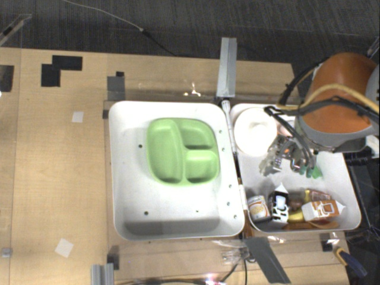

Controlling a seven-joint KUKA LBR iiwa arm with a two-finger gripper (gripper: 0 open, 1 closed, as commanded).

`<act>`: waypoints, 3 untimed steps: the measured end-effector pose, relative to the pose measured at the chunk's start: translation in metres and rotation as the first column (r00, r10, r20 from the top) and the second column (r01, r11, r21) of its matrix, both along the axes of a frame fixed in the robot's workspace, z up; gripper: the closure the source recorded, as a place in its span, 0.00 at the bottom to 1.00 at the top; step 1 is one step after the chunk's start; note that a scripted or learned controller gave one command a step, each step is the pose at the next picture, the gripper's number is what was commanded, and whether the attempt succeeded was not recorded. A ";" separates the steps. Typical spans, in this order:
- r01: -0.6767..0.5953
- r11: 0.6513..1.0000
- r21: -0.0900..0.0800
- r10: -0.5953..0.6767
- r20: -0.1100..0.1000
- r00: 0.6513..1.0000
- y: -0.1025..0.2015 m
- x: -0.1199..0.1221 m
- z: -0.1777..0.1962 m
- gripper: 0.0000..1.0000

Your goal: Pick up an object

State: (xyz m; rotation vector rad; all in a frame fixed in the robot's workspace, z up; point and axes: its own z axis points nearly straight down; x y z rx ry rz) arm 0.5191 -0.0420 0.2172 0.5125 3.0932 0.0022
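Camera view: labels on small items unreadable. Arm [338, 105] enters from right, wrist bent down over right bin [350, 186]. Hand [279, 159] hangs low mid-bin, grip state cannot tell. Below hand, apart, along bin's near edge: small can [257, 208], carton [321, 209], black-white toy [280, 205]. White bowl [254, 130] just left of hand. Green divided plate [181, 150] in left bin [127, 177].
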 end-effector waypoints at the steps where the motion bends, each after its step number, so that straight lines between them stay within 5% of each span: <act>1: 0.157 0.988 0.001 -0.157 0.000 0.988 -0.005 0.065 -0.014 1.00; 2: 0.050 0.999 0.001 -0.050 0.003 0.999 0.032 0.044 0.013 1.00; 3: 0.114 0.994 -0.002 -0.114 0.003 0.994 -0.050 0.063 0.013 1.00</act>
